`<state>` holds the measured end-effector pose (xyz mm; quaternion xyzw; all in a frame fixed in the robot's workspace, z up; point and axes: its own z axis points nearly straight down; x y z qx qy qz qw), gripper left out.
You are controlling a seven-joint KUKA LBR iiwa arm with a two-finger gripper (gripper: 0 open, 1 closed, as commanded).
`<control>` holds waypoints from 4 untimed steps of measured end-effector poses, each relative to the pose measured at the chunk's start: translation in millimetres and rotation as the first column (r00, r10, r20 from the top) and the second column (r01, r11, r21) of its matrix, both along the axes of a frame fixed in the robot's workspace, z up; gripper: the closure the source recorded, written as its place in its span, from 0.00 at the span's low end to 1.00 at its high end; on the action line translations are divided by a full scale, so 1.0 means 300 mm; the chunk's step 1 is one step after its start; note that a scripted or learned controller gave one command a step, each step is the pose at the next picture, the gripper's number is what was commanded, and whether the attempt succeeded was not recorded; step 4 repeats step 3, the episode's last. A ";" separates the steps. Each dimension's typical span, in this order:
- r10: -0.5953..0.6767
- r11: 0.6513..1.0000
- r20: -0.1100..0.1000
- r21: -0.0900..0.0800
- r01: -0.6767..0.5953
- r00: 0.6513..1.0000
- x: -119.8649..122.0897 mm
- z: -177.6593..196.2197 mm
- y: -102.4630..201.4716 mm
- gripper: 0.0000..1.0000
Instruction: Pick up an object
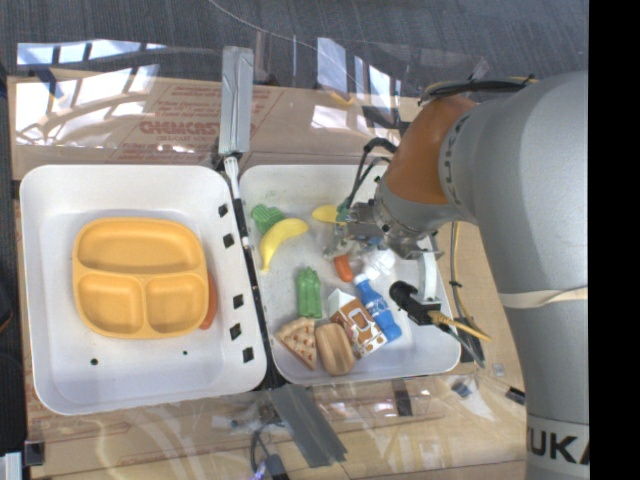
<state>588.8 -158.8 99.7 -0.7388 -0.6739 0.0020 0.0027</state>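
the grey arm with its orange band reaches in over the right white plastic bin (300, 173), and its pincer (362, 240) hangs low inside that bin, toward the middle of it; how wide the pincer stands, and whether it has anything in it, cannot be told, since the wrist and cabling hide its tip. taking the pincer as the landmark: a small orange-red piece (343, 266) lies just below it, touching or nearly so, and a small yellow piece (325, 213) lies just above and to its left. a yellow plastic banana (280, 238) lies to its left, with a green leafy toy (265, 215) beyond that by the bin's left wall. a green plastic bottle shape (309, 293) stands apart below-left of it. a blue and white packet (376, 310) lies just below-right, beside a brown and white carton (357, 328). a tan bread roll toy (334, 348) and a pizza slice toy (297, 339) lie further below, near the bin's front wall. well to the left of the pincer, in the left white bin (40, 268), sits a yellow three-compartment plastic tray (140, 273). both bins rest on the desk (170, 118).
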 end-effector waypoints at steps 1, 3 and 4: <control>0.004 1.000 -0.003 0.001 -0.004 1.000 0.001 0.028 0.002 1.00; -0.081 0.997 0.006 0.000 0.081 0.997 0.230 0.291 0.197 1.00; -0.081 0.997 0.006 0.000 0.081 0.997 0.230 0.291 0.197 1.00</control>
